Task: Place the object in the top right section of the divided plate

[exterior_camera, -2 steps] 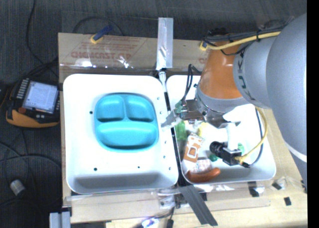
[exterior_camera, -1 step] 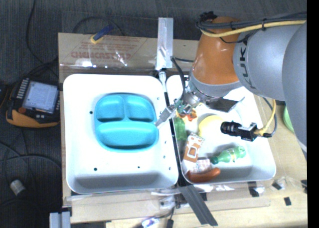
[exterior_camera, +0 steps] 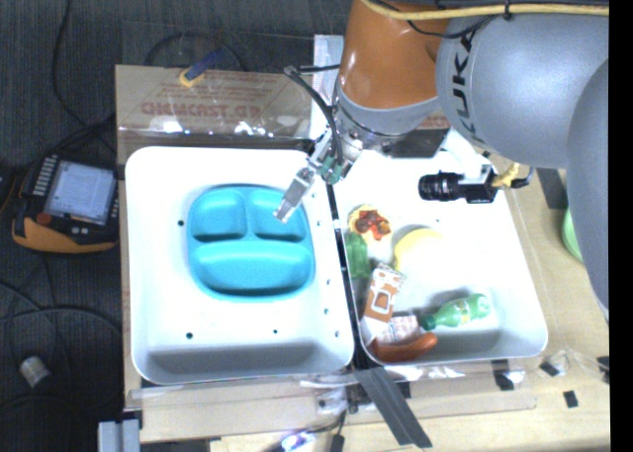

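The blue divided plate (exterior_camera: 252, 242) lies in the left white bin (exterior_camera: 158, 331), with two small sections at the back and one wide section in front. My gripper (exterior_camera: 290, 203) reaches down at a slant from the right. Its tip is over the plate's top right section (exterior_camera: 275, 220), at or just above the surface. I see no object at the tip or lying in any section of the plate.
The right bin (exterior_camera: 514, 272) holds several toy foods: a pizza-like piece (exterior_camera: 369, 223), a yellow fruit (exterior_camera: 415, 240), a green vegetable (exterior_camera: 356, 257), an orange-and-white box (exterior_camera: 384, 294), a green bottle (exterior_camera: 455, 312) and a sausage (exterior_camera: 406, 346). A clear plastic bag (exterior_camera: 218, 109) lies behind the left bin.
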### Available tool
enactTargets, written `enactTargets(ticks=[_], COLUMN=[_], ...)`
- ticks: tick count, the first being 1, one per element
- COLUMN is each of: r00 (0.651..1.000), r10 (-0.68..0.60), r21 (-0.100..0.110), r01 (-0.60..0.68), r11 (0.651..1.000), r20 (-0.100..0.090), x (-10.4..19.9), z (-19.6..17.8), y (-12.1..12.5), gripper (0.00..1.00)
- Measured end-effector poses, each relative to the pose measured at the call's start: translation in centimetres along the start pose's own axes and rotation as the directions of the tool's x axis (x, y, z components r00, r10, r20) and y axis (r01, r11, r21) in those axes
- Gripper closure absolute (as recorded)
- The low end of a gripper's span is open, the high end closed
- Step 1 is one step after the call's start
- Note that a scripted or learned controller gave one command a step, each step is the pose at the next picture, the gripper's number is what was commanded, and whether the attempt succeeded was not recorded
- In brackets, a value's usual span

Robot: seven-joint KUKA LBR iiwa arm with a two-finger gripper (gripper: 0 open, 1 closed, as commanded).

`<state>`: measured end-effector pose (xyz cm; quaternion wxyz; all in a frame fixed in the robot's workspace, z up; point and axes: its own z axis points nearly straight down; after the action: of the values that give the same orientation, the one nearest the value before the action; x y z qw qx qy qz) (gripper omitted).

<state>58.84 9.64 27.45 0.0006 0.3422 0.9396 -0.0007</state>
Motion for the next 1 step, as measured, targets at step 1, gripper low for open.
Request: enactTargets(ticks=[1], r00=[0.956], r10=[-0.292], r21=[0.000], r01=[0.292], r11=[0.956], r20=[0.003], x=[-5.92], z=[-12.35], y=[-1.92], gripper=[0.00])
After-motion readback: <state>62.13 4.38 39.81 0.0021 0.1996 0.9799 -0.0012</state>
